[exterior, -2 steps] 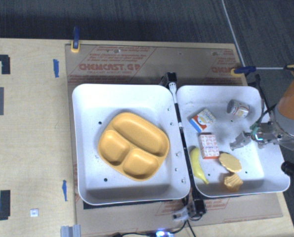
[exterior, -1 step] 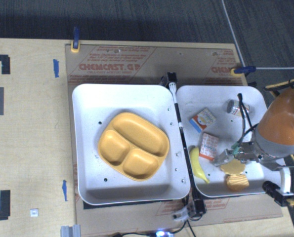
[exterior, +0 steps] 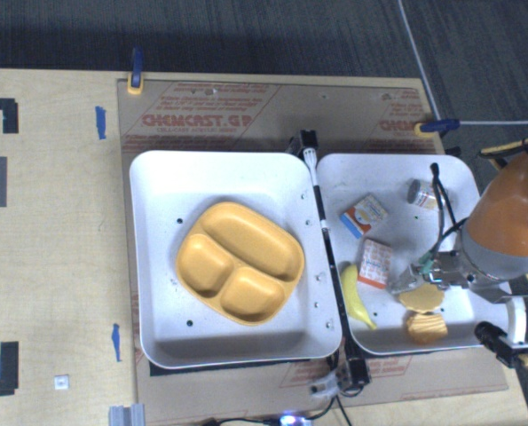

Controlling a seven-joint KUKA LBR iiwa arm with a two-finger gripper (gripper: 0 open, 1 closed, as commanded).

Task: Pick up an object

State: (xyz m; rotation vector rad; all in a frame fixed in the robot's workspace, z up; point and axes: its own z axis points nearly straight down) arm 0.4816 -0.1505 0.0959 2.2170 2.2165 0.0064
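- Camera view: the arm point(exterior: 510, 224) comes in from the right over the right bin point(exterior: 459, 174), its orange band showing above the wrist.
- The gripper point(exterior: 421, 272) is low in that bin; whether its fingers are apart or together cannot be told, since the wrist and cables hide them.
- Just below the fingers lies a flat tan piece like a cookie or bread slice point(exterior: 421, 298), touching or nearly touching the tool; nothing is visibly clamped.
- Further below sits a ridged orange-brown toy pastry point(exterior: 426, 327).
- To the left of the fingers lies a red-and-white packet point(exterior: 374, 263), and past it a yellow banana point(exterior: 354, 296) along the bin's left wall.
- Above-left is a small white, orange and blue carton point(exterior: 363, 213); above is a grey metallic cylinder point(exterior: 421, 193).
- Well to the left, the left bin point(exterior: 157, 185) holds a yellow three-compartment tray point(exterior: 239, 260), tilted diagonally.
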